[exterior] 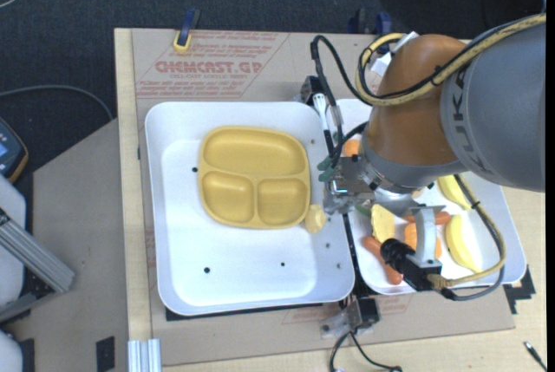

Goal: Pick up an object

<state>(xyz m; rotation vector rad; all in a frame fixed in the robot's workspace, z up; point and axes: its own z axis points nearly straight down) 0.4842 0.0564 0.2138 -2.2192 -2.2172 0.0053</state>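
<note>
2 white bins; arm [434, 114] over the right bin [507, 262] hides the jaws, so grip unclear.

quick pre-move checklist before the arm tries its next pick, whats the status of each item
1. Gripper over a bin: ok, at the divide between the two shallow white bins.
2. Something between the fingers: cannot tell, the wrist hides them.
3. Yellow three-compartment plastic plate lying flat in the left bin: ok.
4. Small pale yellow piece at the plate's right corner reachable: ok, it lies right by the gripper.
5. Orange carrot-shaped pieces and yellow banana-shaped pieces in the right bin unobstructed: not ok, the arm overhangs them.
</note>
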